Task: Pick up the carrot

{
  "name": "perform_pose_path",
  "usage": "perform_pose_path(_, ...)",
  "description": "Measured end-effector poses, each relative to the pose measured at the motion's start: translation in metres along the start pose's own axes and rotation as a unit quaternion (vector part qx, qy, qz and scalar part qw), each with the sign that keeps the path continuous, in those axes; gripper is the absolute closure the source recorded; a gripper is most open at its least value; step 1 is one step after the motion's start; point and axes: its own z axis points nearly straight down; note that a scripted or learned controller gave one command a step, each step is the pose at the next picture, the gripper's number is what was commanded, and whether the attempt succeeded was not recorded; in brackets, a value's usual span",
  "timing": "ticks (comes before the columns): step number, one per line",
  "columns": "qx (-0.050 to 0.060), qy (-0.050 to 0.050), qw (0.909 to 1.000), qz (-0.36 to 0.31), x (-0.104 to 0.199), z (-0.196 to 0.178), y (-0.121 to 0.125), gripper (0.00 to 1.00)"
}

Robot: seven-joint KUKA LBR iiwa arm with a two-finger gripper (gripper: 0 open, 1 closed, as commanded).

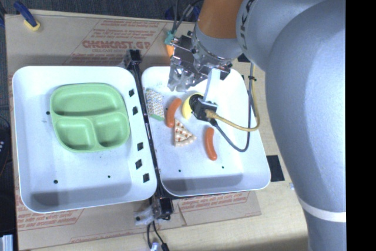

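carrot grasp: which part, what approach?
Grip the carrot mid-body, coming straight down. It lies flat in the right bin, long axis running near-far, so close the tool across its narrow width, left-right. The mesh piece on its left and the pizza slice at its near end probably crowd those spots.

Right bin [235, 182]: front half lies open, bare floor right up to the near wall. Crowding starts mid-bin, where the carrot [172, 112] sits hemmed in, a checked packet [154, 102] just to its left, a pizza slice [183, 134] below, a yellow piece [188, 106] just to its right. A sausage [210, 143] lies farther right. The gripper [183, 80] hangs above the back end, its cable [238, 126] looping across.
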Motion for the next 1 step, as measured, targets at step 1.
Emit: perform_pose_path(1,0.001,-0.001,1.0,-0.004,0.0004,-0.0098,-0.0001,1.0)
